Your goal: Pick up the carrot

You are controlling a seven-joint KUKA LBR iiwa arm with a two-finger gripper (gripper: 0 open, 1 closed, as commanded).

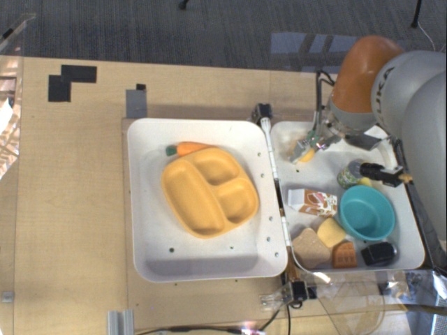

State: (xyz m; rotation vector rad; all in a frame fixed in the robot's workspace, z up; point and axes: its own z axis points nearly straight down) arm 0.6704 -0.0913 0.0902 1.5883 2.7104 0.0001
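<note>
The carrot (193,147), orange with a green top, lies in the left bin (150,257). It rests against the far rim of a yellow divided plate (209,190). My gripper (311,144) hangs low over the far left corner of the right bin (418,246), well to the right of the carrot and across the wall between the bins. A small yellow item (304,156) lies just under its tip. I see nothing of the carrot at the gripper.
The right bin holds a teal bowl (367,213), a printed packet (312,201), a tan bread piece (307,246), a yellow block (330,232), a brown waffle (343,255), a black object (379,253) and a green round item (351,176).
</note>
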